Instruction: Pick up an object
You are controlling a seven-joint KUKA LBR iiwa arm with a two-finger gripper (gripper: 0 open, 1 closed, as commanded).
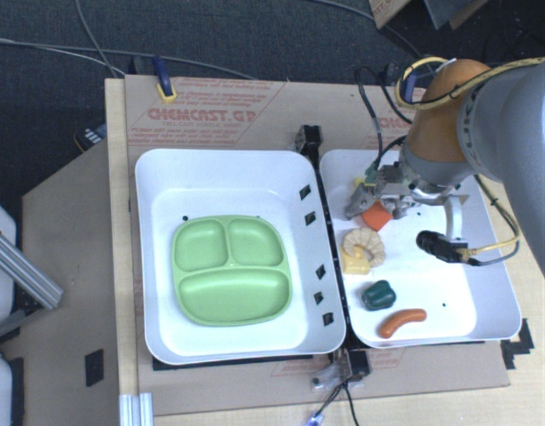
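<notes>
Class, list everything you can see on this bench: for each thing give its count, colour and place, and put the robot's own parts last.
Bins: 2, white, side by side; left bin, right bin.
Divided plate: 1, light green, in left bin.
Orange block: 1, orange, right bin, under the gripper.
Corn piece: 1, pale yellow, right bin, below the block.
Green toy: 1, dark green, right bin.
Sausage: 1, orange-red, right bin's near edge.
Arm: 1, grey with orange band, from the right.
Gripper: 1, over the orange block.

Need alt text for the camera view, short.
The arm's claw is down in the right bin, just above an orange block. Nearer in that bin lie a yellow corn piece, a green pepper and a sausage; the left bin holds a green divided tray.
</notes>
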